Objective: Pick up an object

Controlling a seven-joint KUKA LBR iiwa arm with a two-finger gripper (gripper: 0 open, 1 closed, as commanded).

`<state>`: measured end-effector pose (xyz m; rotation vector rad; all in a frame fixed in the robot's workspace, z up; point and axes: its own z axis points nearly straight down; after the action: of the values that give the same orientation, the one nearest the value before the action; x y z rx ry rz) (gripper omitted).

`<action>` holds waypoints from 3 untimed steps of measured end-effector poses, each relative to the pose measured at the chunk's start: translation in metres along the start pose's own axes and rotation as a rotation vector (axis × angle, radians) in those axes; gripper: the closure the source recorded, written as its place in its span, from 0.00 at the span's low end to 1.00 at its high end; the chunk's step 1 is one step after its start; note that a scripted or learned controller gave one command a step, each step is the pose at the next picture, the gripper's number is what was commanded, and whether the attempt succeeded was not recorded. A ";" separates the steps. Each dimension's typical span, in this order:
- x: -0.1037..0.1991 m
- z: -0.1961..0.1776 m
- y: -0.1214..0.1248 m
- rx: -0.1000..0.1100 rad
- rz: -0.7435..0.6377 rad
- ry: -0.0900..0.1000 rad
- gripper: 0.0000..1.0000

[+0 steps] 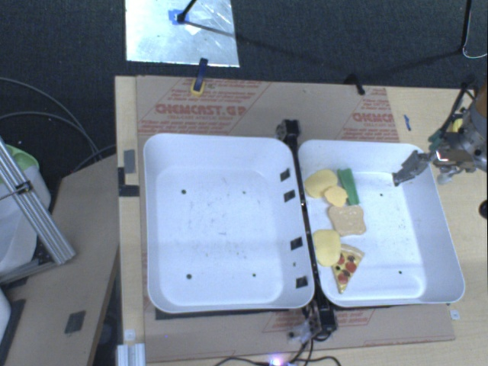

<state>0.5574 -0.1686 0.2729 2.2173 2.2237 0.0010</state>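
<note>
Jaws (402,175) of unclear spread are hanging at three o'clock over the right bin (435,239), apparently lining up on toy food (339,223) clustering against its nine o'clock wall.

We see the bench (252,97), topped with a brown sheet printed in red lettering. Directly on it sit two shallow white bins side by side, touching along the middle: the left bin (221,227) and the right bin (396,227). A small yellow and blue clamp (200,78) grips its far edge.
</note>
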 end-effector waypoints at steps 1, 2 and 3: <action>0.047 0.195 0.038 0.001 -0.004 0.004 0.00; 0.070 0.189 -0.043 0.007 0.003 0.003 0.00; 0.069 0.178 -0.039 -0.003 0.002 0.001 1.00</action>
<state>0.5186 -0.1001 0.0953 2.2178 2.2208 0.0049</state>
